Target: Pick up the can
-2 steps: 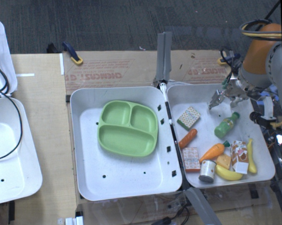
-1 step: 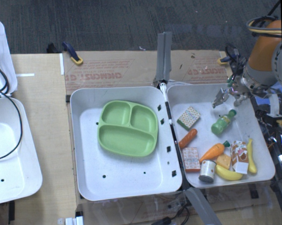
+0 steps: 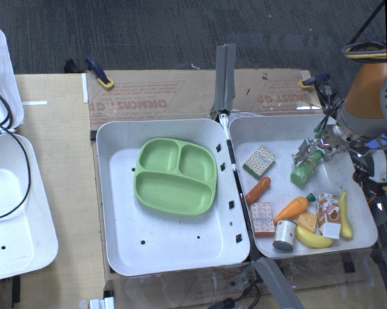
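Can [image 3: 285, 234] sits near the front edge of your right bin [image 3: 363, 238], just left of the banana [image 3: 314, 238] and below a carrot [image 3: 292, 209]. Your gripper [image 3: 307, 153] hangs well behind it, over a green bottle [image 3: 305, 169]; I can't tell its state.

There are 2 white bins: the left bin [image 3: 112, 205] holds 1 green divided plate [image 3: 176, 176]. Right of that plate, the right bin [image 3: 276, 135] holds 2 carrots [image 3: 258, 189] [image 3: 292, 208], 2 bananas [image 3: 313, 237] [image 3: 344, 215], 1 can [image 3: 285, 234], 1 green bottle [image 3: 307, 167] and 3 small printed packets [image 3: 258, 161] [image 3: 262, 219] [image 3: 328, 215].
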Tool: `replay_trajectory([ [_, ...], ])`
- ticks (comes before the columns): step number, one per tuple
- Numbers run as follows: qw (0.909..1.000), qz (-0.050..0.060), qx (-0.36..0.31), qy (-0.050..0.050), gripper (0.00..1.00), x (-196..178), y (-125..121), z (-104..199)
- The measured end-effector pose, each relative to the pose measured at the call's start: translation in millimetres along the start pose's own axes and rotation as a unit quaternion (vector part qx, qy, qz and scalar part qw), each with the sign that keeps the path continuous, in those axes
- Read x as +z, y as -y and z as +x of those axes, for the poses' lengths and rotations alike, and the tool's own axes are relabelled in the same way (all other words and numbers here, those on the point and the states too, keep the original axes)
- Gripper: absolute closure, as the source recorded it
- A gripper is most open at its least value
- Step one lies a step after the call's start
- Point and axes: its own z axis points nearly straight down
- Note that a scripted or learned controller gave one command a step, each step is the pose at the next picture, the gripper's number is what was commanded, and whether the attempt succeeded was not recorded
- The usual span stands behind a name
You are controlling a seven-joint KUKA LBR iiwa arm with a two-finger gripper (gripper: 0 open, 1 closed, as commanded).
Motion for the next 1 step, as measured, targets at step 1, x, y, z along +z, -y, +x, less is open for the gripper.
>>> replay_trajectory([
  [1,1.0,0.002,-0.002,0.005,0.0,2.6,30.6,12.6],
])
